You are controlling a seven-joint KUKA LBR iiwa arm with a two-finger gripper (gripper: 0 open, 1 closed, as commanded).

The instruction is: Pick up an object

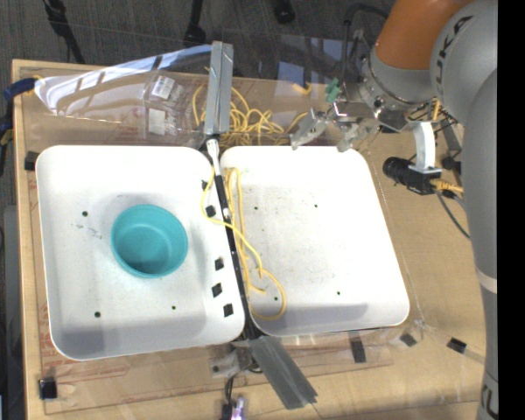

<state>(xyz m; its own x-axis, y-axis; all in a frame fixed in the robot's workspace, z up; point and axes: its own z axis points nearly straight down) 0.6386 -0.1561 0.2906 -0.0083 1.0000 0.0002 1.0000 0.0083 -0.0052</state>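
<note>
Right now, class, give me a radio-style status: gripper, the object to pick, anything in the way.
Gripper open, nothing held, above right bin's far edge. Teal bowl upright in left bin. Yellow cable draped along the divider, apart from bowl.

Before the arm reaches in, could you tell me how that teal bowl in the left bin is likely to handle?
The round teal plastic-looking bowl is probably stiff and light. Sitting upright, mouth up, it seems unlikely to roll. Its smooth rim may slip in the pincer, and a push would likely slide it across the white left bin.
</note>
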